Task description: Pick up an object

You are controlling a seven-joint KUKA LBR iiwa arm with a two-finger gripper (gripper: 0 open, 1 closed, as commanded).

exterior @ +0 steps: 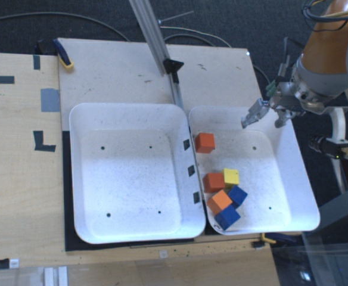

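Observation:
The right bin holds several blocks. An orange-red cube lies alone near its upper left. Lower down, a cluster sits together: a red-orange block, a yellow cube, an orange block, and two blue cubes. My gripper hangs over the bin's upper right part, open, with its two fingers spread apart and nothing between them. It is well to the right of the lone orange-red cube and above the cluster.
The left bin stands beside the right one. A slanted metal rail runs down to the bins' shared rim. Cables lie on the dark floor behind the bench, and a blue-yellow clamp is at the board's upper left.

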